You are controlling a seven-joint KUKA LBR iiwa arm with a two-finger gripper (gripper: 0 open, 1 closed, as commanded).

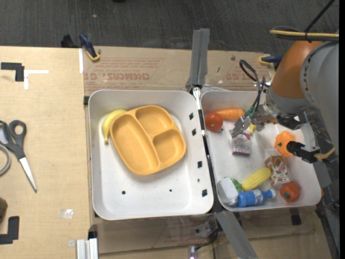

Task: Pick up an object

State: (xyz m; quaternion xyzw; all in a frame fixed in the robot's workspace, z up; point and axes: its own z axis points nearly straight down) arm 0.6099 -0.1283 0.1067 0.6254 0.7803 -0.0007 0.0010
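On the bench to the far left we saw a pair of scissors [19,147] lying flat, well apart from both bins and of no concern to the arm. The left bin [102,198] held a yellow divided plate [146,139] resting slightly askew, with a banana [109,123] tucked against its upper-left rim; the plate took up most of the floor there, leaving bare room only along the lower edge.

The right bin [307,198] carried the clutter, which we judged to be why the arm worked on that side. A tomato [214,122] and a carrot [232,113] lay touching near the bin's upper-left corner, close to the dividing wall. Just right of them the gripper [245,125] hung low, and a small pouch [241,143] sat directly beneath it. We could not tell whether the jaws were spread or closed, nor whether the pouch was between them or merely lying below.

Lower down, a corn cob [256,178], a blue bottle [253,198] and a small carton [277,170] crowded the bottom wall, with an orange pepper [284,143] and a red fruit [290,191] toward the right edge. We judged that the open white floor around the pouch gave the cleanest room to lift straight up, whereas the items by the walls offered little clearance.
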